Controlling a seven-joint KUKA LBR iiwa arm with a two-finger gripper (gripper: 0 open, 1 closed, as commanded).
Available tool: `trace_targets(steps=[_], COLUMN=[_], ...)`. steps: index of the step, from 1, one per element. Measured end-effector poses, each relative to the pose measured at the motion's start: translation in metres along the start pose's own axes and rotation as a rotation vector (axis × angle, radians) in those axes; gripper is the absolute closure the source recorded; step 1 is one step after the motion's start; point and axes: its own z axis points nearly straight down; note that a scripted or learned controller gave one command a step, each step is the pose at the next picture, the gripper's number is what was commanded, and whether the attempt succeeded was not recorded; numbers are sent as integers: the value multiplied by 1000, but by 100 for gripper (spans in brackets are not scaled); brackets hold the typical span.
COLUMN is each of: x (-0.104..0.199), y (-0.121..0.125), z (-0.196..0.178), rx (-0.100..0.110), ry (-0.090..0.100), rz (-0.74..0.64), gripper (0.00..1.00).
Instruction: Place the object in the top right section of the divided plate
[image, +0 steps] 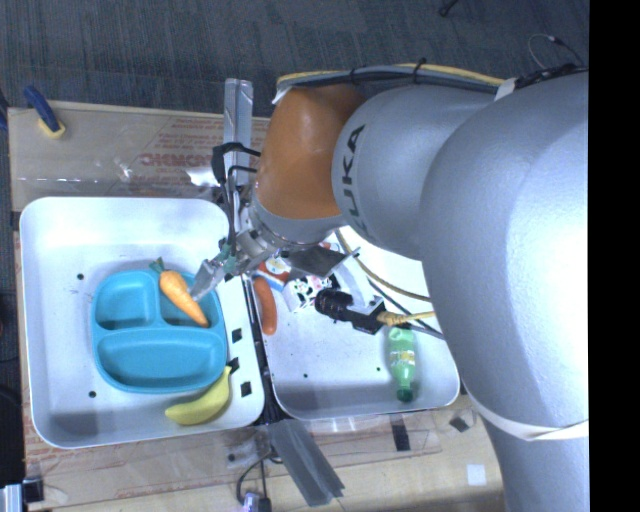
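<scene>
**Ana:** Though the gripper (212, 274) hangs low over the left bin, I cannot tell from this slant how it is set or whether it has hold of anything. Its tip sits just beside the orange, tapered carrot with a green stub (184, 297), maybe touching the thick end.

**Ben:** Where does the carrot lie?

**Ana:** Slantwise on the blue, three-part plastic plate (150, 360), across the top right section, its thin end running down toward the ridge above the big lower section. It looks smooth, firm and slightly glossy, thick near the green stub and narrowing to a point.

**Ben:** So the placing looks close to done?

**Ana:** I judge so. To finish well, the arm should lift straight up, without a sideways drag, since a round taper like that rolls easily and could tip over the divider.

**Ben:** What lies around it?

**Ana:** A yellow curved banana (204, 402) rests in the shallow white left bin (45, 300), just off the plate's lower right corner. In the white right bin (330, 385) lie a reddish sausage-shaped piece (266, 305) and a small green plastic bottle (402, 362), well apart from the plate.
</scene>
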Motion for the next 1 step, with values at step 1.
trace_targets(steps=[1], x=[57], y=[36], z=[-54], rx=[-2], ry=[-2], rz=[9], gripper=[0])
